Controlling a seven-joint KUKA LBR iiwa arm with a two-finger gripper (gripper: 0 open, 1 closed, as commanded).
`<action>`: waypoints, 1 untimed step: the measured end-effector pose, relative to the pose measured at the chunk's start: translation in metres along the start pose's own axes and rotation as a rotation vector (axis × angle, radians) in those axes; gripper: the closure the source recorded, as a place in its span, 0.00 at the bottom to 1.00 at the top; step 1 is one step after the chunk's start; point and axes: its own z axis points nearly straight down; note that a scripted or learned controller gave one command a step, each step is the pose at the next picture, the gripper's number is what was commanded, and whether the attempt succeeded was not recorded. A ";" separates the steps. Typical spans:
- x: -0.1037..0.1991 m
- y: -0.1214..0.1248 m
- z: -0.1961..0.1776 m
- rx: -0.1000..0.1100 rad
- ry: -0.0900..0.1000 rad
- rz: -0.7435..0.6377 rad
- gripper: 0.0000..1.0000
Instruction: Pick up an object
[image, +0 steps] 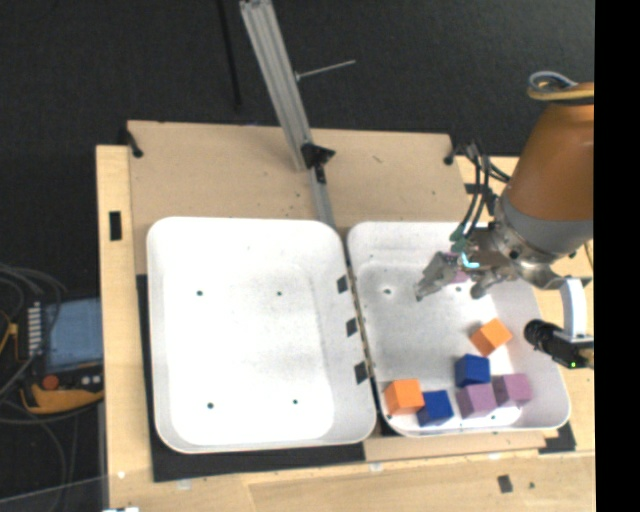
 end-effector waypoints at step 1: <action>-0.001 0.001 -0.002 -0.005 -0.001 0.003 0.00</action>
